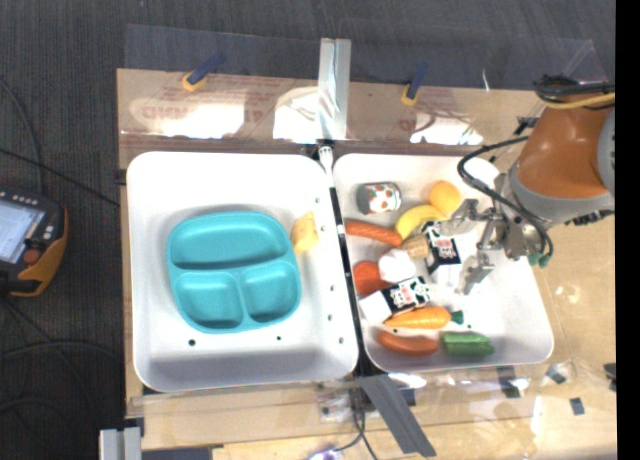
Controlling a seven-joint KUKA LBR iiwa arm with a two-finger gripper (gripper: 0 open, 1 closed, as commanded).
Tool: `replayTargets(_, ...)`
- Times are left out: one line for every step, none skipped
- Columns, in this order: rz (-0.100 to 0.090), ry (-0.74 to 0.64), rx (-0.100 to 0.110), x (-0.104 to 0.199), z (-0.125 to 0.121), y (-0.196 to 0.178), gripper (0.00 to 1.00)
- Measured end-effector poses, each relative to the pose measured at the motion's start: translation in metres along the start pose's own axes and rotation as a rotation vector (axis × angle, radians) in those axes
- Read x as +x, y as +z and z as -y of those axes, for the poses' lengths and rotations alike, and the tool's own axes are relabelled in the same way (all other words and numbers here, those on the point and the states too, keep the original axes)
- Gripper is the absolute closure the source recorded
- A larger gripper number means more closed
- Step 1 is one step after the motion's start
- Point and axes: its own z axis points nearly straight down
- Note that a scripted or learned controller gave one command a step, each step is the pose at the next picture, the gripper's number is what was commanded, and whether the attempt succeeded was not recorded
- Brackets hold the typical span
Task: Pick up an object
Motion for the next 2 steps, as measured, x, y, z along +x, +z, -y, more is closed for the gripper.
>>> replayTargets(0.026,0.041,0.007,-0.026,-0.013,0.013,0.0)
replayTargets(-0.005,0.171,0.002,-0.063,-0.021,0.015,0.0)
